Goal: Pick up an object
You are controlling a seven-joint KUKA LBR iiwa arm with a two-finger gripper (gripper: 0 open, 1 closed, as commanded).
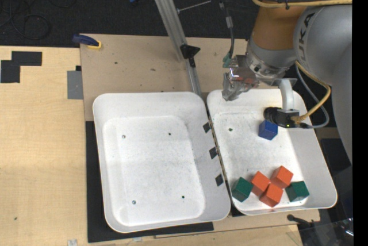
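— While the arm hung over the right bin [322, 181], which step was it at?
— The approach, I'd judge. The tool [233, 91] sat at the far left corner, its spread impossible to tell, nothing seen in it.
— And the objects?
— A blue block [268, 130] mid-bin; orange [271, 184] and green blocks [298, 191] clustered near. Next it needed to move over one and descend.

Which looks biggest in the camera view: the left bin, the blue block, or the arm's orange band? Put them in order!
Largest to smallest, as they look:
1. Left bin
2. Orange band, though it sits nearer the camera, which inflates it
3. Blue block
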